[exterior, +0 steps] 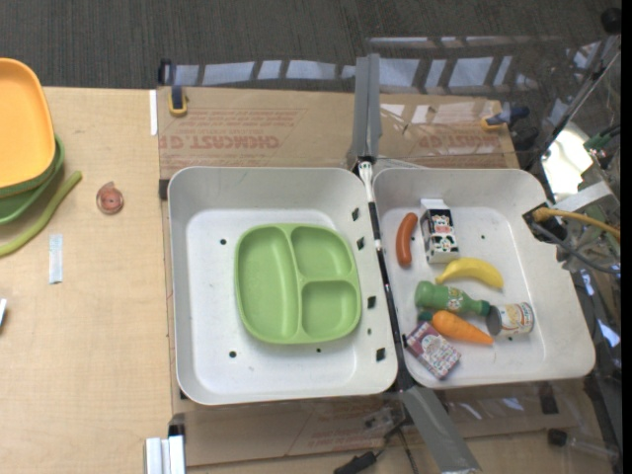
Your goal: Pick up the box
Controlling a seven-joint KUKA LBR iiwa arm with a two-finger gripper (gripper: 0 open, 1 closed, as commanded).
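Note:
A small white box with black cow patches [437, 233] stands in the right bin [553, 349], near its back middle. A flat red and white patterned box [433, 351] lies at the bin's front left corner. Between them lie a yellow banana [472, 273], a green bottle [449, 297], an orange carrot [461, 328] and a small can [513, 317]. A red sausage [406, 238] lies just left of the cow-patch box.
The left bin [197, 363] holds a green divided plate [298, 282]. Orange and green dishes [20, 146] are stacked at the far left of the wooden bench. Cables and a yellow hose [573, 223] hang over the right bin's right rim.

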